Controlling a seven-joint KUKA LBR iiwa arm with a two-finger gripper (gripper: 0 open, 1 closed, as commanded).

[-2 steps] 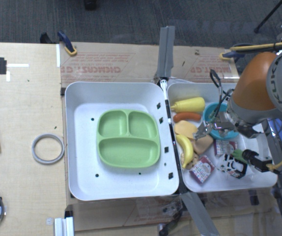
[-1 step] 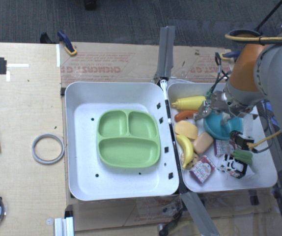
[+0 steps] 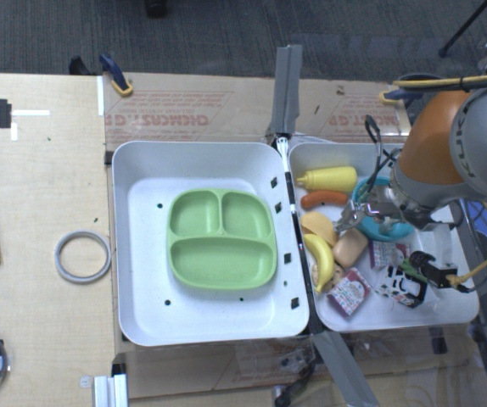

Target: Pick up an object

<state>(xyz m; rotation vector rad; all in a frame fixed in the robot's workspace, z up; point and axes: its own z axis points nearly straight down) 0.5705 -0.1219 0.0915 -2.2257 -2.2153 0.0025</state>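
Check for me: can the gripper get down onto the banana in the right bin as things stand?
Probably yes. The gripper hangs just right of the banana, whose top is uncovered. Toys crowd it though: a tan piece touches its right side, so the fingers may snag.

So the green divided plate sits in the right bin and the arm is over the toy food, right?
Not quite: in the camera view the green divided plate sits in the left bin. The arm is indeed over the toy food.
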